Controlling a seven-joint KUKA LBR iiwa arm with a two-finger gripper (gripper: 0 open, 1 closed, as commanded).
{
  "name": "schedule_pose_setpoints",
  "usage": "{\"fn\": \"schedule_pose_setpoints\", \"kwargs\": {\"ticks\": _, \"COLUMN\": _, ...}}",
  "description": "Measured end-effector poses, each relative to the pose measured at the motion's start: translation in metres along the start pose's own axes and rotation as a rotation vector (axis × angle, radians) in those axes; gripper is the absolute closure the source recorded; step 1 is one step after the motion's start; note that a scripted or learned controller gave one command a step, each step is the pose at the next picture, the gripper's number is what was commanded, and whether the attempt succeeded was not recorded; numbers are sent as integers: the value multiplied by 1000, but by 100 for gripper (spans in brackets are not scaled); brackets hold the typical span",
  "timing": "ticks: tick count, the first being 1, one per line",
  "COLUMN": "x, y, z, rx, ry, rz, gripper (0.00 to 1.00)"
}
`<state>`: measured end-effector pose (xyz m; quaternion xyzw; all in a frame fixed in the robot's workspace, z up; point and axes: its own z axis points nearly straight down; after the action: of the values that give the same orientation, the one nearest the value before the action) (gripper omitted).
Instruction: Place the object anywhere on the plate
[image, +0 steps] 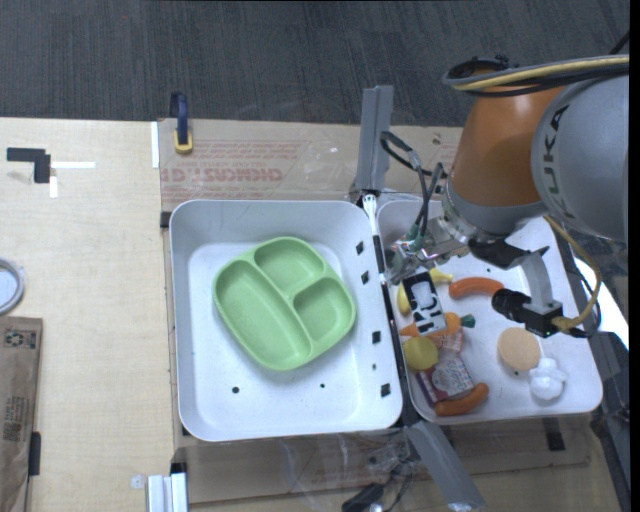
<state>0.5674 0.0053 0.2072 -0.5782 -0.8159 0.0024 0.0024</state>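
A light green plate (285, 300) with three compartments lies in the left white bin (200, 400) with nothing on it. My gripper (424, 300) is low in the right bin (580, 395), near its left wall, among a pile of toy foods. Directly beside it are a yellow piece (405, 296) and an orange piece (452, 323). The grey arm with its orange band (500, 140) hides the back of that bin.
Also in the right bin are an orange sausage shape (475, 288), a yellow round fruit (420, 352), a tan bun (519, 349), a white lump (546, 382), a red sausage (462, 402) and a small packet (452, 373). A ridge (380, 300) divides the bins.
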Motion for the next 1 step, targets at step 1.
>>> {"fn": "schedule_pose_setpoints", "kwargs": {"ticks": 1, "x": 55, "y": 72, "z": -13, "rx": -3, "ry": -2, "rz": -198, "gripper": 100}}
